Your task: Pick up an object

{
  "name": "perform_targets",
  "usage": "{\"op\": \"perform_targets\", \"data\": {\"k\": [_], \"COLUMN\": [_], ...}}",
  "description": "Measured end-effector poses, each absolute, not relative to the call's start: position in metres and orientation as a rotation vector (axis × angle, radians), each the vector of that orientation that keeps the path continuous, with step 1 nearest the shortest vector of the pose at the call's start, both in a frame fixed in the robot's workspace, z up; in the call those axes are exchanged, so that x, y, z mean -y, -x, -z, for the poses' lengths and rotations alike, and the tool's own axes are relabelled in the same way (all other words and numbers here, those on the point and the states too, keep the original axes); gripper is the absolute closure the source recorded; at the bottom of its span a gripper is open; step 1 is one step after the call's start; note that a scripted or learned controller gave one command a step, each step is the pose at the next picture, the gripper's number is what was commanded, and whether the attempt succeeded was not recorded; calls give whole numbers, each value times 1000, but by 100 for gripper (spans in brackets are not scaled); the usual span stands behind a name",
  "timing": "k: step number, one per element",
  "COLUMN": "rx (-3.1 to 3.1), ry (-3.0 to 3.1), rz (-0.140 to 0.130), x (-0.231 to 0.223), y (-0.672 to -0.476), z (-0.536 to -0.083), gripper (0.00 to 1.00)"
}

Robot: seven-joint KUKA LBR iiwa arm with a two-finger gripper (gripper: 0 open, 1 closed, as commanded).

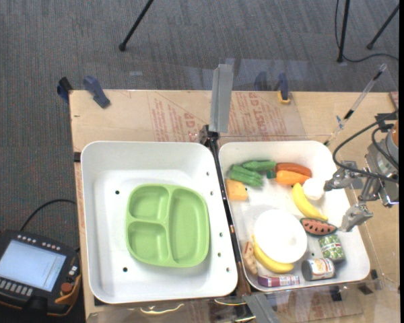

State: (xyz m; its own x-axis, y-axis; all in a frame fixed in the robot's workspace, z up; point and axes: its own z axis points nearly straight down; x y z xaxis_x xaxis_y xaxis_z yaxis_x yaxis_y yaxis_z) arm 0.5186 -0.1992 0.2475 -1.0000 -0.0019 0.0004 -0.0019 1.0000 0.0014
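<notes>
While the tool (349, 200) hangs at the right wall of the right bin (323, 150), just outside the rim, the step in hand reads as the approach: nothing sits between its fingers, which stand spread apart, one up beside a small white ball (312, 189), the other lower beside a watermelon slice (318, 226)

Contents, placed from the large white bowl (280, 236) lying upside down in the middle of that bin:
- banana (306, 204), just up and right of the bowl, nearest the tool
- white ball, touching the banana's upper end
- watermelon slice, right of the bowl, under the banana's lower tip
- second banana (269, 261), tucked against the bowl's lower edge
- carrot (291, 174) and green beans (250, 171), well above the bowl
- orange wedge (236, 190), up and left of it
- green can (332, 247) and tin (318, 269), lower right of it

Left bin (101, 173): green divided plate (167, 225), well left of the bowl

Judgement: next move calls for travel inward over the rim, descent onto one item, likely the banana or slice, avoiding crowded neighbours
</notes>
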Motion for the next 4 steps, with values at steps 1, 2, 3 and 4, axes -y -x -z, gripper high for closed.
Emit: {"op": "perform_targets", "data": {"k": [1, 2, 3, 4], "rx": [3139, 3140, 3143, 3145], "ry": [-94, -94, -87, 12], "rz": [3, 1, 0, 1], "x": [204, 193, 193, 180], "y": [-575, -573, -591, -607], "z": [-86, -88, -88, -89], "gripper": [0, 0, 0, 0]}}
